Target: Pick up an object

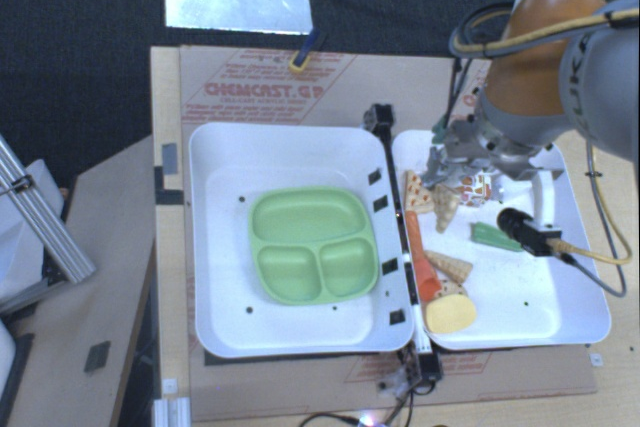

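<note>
My gripper (447, 177) hangs low over the back left part of the right bin (520, 315), just above a pizza-slice toy (419, 194) and a tan cone piece (445, 209). Its fingertips are hidden among the wrist parts. An orange carrot (421, 258) lies along the bin's left wall. Below it sit a waffle cone piece (449, 267) and a yellow round piece (451, 314). A green wedge (492, 235) lies mid-bin, and a small red-and-white printed item (476, 187) rests right beside the gripper.
The left bin (215, 315) holds a green divided plate (310, 244). A black divider with clips (392, 215) runs between the bins. A white upright piece (543, 196) stands at the right bin's right side. The arm's orange band (540, 45) looms over the back right.
</note>
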`<state>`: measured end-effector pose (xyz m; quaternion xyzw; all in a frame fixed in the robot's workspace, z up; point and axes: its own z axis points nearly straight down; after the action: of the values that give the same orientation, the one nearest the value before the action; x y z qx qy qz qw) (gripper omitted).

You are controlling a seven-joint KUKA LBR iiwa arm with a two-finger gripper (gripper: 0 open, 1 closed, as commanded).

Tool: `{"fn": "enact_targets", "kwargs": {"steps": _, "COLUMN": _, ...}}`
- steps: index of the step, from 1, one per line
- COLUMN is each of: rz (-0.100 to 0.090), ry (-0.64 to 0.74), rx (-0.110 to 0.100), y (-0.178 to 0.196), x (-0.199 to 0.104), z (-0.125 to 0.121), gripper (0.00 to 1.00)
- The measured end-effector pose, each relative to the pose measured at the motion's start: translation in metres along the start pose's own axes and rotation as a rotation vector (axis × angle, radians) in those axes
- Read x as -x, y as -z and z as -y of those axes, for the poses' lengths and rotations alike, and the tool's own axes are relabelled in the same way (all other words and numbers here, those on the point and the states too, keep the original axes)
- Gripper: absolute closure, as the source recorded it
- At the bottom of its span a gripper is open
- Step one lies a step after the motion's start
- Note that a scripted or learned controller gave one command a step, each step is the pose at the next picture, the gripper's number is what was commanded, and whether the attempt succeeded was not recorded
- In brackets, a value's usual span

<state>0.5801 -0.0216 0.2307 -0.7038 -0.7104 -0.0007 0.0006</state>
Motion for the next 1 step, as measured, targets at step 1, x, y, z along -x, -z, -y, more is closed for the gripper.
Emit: {"fn": "enact_targets", "kwargs": {"steps": 1, "rz": -0.001, "ry": 0.000, "rx": -0.001, "y": -0.0120, "x": -0.0529, "z": 0.0115, "gripper": 1.00}}
